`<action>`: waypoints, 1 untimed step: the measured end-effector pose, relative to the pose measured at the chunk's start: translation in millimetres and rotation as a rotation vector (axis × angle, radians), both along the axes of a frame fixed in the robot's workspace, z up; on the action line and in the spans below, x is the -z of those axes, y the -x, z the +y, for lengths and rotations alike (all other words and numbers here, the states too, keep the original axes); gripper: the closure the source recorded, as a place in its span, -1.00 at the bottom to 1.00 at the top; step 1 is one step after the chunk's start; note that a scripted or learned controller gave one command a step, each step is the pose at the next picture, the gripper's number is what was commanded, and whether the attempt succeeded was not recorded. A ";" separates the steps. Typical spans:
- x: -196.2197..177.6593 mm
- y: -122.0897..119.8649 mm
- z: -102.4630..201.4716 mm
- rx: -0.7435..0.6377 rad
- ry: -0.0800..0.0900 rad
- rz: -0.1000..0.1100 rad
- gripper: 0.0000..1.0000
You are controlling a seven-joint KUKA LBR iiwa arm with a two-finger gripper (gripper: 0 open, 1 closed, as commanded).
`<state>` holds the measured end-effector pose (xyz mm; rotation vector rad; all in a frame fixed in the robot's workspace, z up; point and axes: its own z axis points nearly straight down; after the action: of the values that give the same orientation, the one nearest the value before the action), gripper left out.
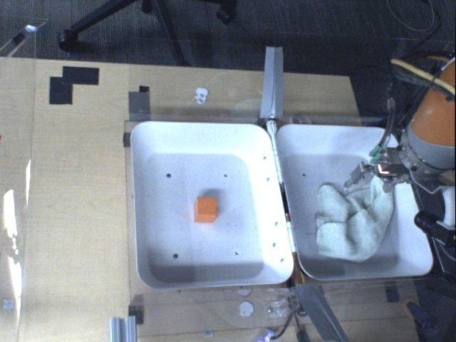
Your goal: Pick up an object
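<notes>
A small orange cube (206, 209) rests near the middle of the left white bin (153, 262). A crumpled white cloth (353, 223) lies in the right white bin (306, 155), toward its front right. My gripper (365, 174) hangs over the right bin at the cloth's upper right end, touching it or very close to it. The cloth's top edge rises toward the gripper. The orange-banded wrist (433, 123) sits just right of it.
A metal post (272, 84) stands behind the seam between the bins. Black tape patches (71, 83) mark the wooden bench at the far left. Cables and arm parts (434, 226) crowd the right bin's right rim.
</notes>
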<state>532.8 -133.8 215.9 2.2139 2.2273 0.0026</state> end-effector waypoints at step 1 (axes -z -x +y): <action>-64.4 -53.5 79.5 0.221 -0.001 -0.002 -1.00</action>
<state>586.3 -54.3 280.3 2.4456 1.9686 0.0049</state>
